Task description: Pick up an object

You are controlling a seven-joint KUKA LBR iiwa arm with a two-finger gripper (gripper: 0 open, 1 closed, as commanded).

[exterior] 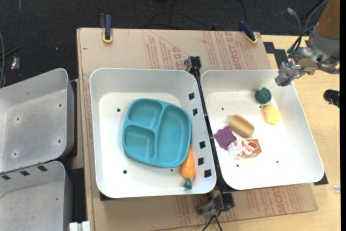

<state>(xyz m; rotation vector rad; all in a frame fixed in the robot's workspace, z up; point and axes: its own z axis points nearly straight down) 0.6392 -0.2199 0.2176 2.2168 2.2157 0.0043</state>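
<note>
The left white plastic bin (pixel 108 94) holds the biggest thing, a teal plastic tray with three compartments (pixel 158 132). It looks stiff, smooth and wide, so I judge it hard for a two-finger gripper: only its thin raised rim offers a place to pinch. Touching its near right edge lies an orange toy carrot with a green tip (pixel 188 168), long and tapered, probably light; it should be taken across its thicker orange part, but the bin wall is just beside it.

The right white plastic bin (pixel 308 154) holds the smaller things, and these seem easier to pick up. The red and white flat packet (pixel 246 149) lies near the middle; being thin and perhaps slippery, it gives little to hold. Touching its left side is a purple crumpled soft piece (pixel 225 137), which should yield and grip well. Just beyond it lies a tan rounded toy like a bread roll (pixel 241 125), smooth and light in my judgement; a grip across its short width is best. To its right is a yellow bumpy small toy (pixel 271 114), and further away a dark green small round object (pixel 263 96), which may roll.

The grey gripper (pixel 285 76) hangs over the far right edge of this bin, near the green object; whether it is spread or closed cannot be told.
</note>
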